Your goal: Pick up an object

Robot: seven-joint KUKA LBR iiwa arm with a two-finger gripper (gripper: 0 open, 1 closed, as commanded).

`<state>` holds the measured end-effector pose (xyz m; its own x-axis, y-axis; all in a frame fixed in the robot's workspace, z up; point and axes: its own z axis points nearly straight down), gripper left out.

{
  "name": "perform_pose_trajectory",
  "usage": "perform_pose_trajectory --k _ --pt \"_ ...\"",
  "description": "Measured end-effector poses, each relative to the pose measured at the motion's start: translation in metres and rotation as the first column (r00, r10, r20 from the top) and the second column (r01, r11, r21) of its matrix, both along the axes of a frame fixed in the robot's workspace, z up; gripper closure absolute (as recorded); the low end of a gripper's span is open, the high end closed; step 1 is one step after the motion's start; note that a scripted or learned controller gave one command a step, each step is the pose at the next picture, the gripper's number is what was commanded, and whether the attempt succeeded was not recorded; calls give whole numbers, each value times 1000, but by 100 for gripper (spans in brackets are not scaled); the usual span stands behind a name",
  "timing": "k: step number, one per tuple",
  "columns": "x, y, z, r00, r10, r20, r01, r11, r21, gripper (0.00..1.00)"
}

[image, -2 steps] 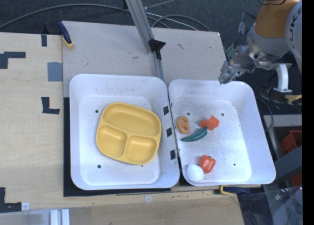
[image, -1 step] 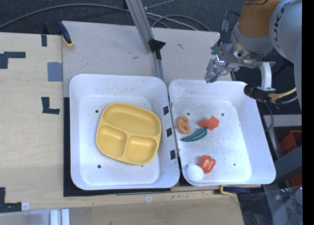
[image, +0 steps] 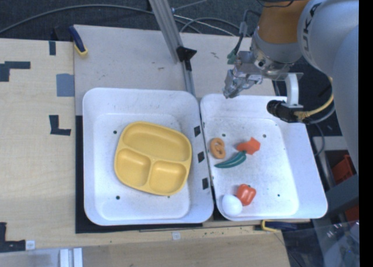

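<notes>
End effector poised over the right bin's far rim

The end effector carries nothing I can see; its spread I cannot tell. The nearest toys, an orange slice and green pepper, lie toward the bin's middle, nearer me.

arm: we come in from the upper right, grey links, orange band sitting just above the wrist
wrist: we've got it angled down and to the left
gripper: we hang at the upper middle of the view, tip pointing down-left
cabling: black cables loop over our orange band, another runs along our grey link
</notes>
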<state>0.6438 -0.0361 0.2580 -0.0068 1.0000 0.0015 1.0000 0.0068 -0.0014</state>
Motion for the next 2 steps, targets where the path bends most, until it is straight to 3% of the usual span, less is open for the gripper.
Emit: perform_pose_trajectory --k 2 --pt "14 100 -13 1000 0 1 0 1000 0 100"
